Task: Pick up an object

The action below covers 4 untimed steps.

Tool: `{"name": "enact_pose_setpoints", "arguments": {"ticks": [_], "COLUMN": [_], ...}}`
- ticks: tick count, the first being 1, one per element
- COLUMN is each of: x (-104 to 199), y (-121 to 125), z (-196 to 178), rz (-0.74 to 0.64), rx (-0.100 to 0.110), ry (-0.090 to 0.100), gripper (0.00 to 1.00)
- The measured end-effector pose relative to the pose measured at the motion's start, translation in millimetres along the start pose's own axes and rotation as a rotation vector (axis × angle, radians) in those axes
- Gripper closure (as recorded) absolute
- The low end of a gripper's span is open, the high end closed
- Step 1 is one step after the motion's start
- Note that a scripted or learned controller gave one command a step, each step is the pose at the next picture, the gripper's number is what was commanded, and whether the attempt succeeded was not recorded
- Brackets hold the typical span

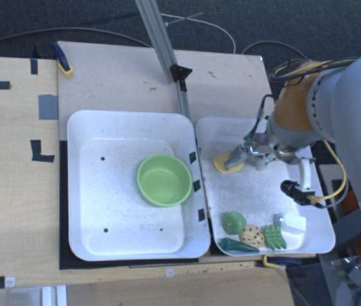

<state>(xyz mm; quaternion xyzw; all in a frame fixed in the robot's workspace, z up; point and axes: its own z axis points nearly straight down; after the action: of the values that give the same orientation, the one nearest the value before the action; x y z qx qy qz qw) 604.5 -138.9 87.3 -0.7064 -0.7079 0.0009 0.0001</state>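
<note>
Grasping looked to be the step in hand: the gripper (pixel 235 161) sat low in the right bin (pixel 263 190), right at a small yellow object (pixel 222 164) near that bin's upper left. Whether the claw was clenched on it or released, I cannot tell, as the tips blurred into the object. The next move would call for a firm close and a straight lift. The arm (pixel 302 107) reached in from the right, orange band above the wrist, wrist bent down and leftward. A green ball (pixel 234 222), a speckled piece (pixel 252 236) and a green bowl (pixel 164 180) in the left bin (pixel 91 171) lay apart.
</note>
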Motion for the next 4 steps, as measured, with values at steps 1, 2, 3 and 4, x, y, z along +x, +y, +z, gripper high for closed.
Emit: {"name": "enact_pose_setpoints", "arguments": {"ticks": [1, 2, 3, 4], "x": [1, 7, 7, 51], "y": [0, -5, -3, -5], "z": [-11, -70, -124, -123], "rz": [-0.001, 0.000, 0.000, -0.003], "rx": [0.002, -0.006, -0.007, 0.000], "ry": [0.001, 0.000, 0.000, 0.003], "gripper": [1.00, 1.00, 1.00, 1.00]}}
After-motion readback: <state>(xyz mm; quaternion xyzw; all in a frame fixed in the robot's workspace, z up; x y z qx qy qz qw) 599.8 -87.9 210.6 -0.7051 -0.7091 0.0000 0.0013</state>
